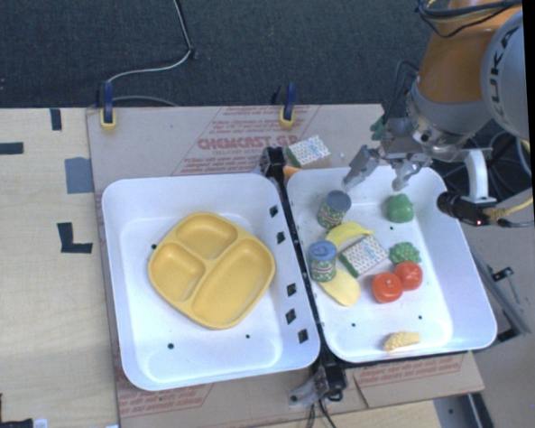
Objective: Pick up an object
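Here, gripper (379, 168) with fingers spread apart, nothing between them, above right bin (455, 319), near round green object (398, 208).

Robotics lab or test cell, not a home. Industrial arm (475, 60), grey with orange band, reaches over the desk (36, 268). Two white bins (127, 289) sit on a printed cardboard sheet (236, 143) clamped down with yellow-tipped clamps (108, 114). Black tape marks (70, 237) on the desk surface. Loose cable (180, 33) trails across dark carpet-like floor. Toy plastic food (388, 287) and a yellow divided plate (212, 268) serve as test props.
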